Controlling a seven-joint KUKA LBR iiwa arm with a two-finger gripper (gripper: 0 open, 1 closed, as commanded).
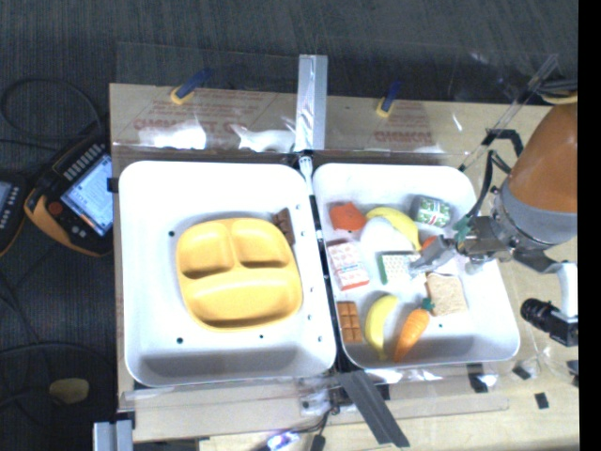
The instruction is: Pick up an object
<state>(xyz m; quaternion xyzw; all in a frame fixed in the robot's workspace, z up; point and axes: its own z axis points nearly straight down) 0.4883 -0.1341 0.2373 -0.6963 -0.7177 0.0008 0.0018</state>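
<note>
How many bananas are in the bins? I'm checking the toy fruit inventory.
2, both in the right bin: one banana near the far side, beside the green can; another near the front, left of the carrot. More could be hidden beneath the arm.

Dark grey carpet (282, 12) fills the top and left of the frame. A tan bench (451, 125) sits centre-right, with black cables (38, 97) trailing across the floor at left.

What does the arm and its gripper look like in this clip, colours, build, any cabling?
The arm is bulky and rounded, with a broad orange band over a grey wrist section. Thin dark cables loop along its left side down towards the wrist. The gripper is a small grey metal assembly with slim fingers, ending over the right bin. No markings are legible.
</note>
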